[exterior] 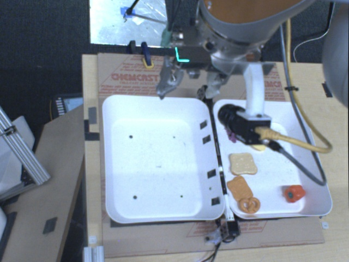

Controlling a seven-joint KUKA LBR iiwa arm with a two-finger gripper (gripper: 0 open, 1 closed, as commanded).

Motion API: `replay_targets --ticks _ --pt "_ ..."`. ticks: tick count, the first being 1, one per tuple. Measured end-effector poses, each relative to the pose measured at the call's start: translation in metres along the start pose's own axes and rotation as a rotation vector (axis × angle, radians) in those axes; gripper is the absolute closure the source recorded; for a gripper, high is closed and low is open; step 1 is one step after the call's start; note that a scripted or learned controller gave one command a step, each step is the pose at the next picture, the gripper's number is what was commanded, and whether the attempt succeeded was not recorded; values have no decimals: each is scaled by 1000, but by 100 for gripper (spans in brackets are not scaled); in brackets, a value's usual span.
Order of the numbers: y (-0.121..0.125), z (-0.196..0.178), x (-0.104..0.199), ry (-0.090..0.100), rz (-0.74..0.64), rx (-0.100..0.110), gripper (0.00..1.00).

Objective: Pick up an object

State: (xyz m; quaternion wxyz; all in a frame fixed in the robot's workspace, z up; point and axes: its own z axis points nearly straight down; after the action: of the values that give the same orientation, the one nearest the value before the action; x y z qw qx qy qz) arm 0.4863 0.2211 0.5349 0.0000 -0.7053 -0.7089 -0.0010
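Overhead, the grey arm's claw (188, 86) hangs above the far rim between two smooth white plastic bins; its metal fingers (166, 83) stand apart with nothing between them. The left bin (122, 201) is shallow with rounded corners. In the right bin (316, 198) lie a flat, pale toast slice (242, 164), squarish; a tan, bumpy cracker (239, 186) beside a looped pretzel (250, 204), together running lengthwise toward the near rim; and a small red-orange chunk (294, 193) well apart.
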Motion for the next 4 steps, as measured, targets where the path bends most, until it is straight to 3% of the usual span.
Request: replay_targets --ticks 1,2,3,4 --pt "0 -12 0 2 -5 -3 100" --pt "30 1 14 -1 -1 1 100" --pt "29 0 13 0 -2 0 0" --pt "29 -12 14 2 -5 -3 100"
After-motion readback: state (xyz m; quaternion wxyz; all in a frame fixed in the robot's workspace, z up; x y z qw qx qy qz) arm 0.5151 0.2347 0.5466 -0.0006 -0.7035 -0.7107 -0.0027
